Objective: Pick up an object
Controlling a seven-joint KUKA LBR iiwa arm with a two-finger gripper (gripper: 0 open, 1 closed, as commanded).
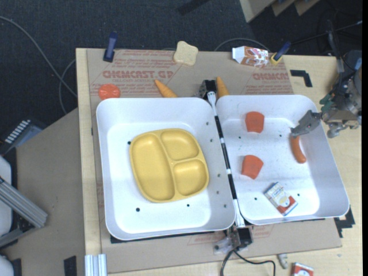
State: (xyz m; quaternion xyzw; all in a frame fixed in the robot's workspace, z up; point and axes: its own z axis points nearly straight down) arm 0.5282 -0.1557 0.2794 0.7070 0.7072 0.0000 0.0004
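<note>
nothing lifted yet: the claw (303, 126) hovers at the right bin (330, 180)'s far right side, one grey finger showing so i can't tell its spread, just above the orange sausage (298, 150) lying loose on the bin floor.

You see little of the arm (345, 99) here, just its end at the right edge of the camera view. The body there is a cluster of grey and dark metal parts, blocky and uneven, with pale beige patches on the lower pieces. Look near its left side and you find a small green spot, perhaps a connector or a tag; it is too small to tell. From the cluster a thin grey finger (303, 126) sticks out, flat and slightly darker at its tip. Dark cables (335, 42) run above the cluster.
</note>
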